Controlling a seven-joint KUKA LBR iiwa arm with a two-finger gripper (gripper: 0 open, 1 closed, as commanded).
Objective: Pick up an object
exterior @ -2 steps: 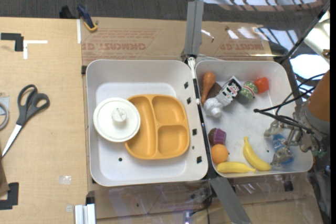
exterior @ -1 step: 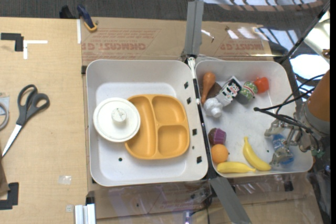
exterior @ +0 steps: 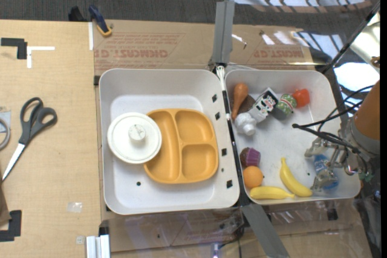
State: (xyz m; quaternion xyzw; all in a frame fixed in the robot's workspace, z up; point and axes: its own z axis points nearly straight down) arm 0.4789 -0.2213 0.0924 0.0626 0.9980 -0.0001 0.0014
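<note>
The right bin (exterior: 302, 78) holds several toys. A brown carrot-like piece (exterior: 240, 95) lies at the back left, beside a white milk carton (exterior: 261, 106) and a green and red piece (exterior: 290, 101). Toward the front are a purple piece (exterior: 250, 157), an orange (exterior: 253, 177) and two bananas (exterior: 294, 179) (exterior: 269, 193). My gripper (exterior: 326, 169) is low in the bin's front right corner, right of the bananas. A bluish object (exterior: 327, 183) sits directly under it; the view does not settle whether it is gripped.
The left bin (exterior: 115, 190) carries a yellow divided plate (exterior: 184, 145) and a white round lid (exterior: 134, 137) overlapping its left side. Scissors (exterior: 29, 124) lie on the bench at the far left. Black cables (exterior: 320, 124) run from the arm over the right bin.
</note>
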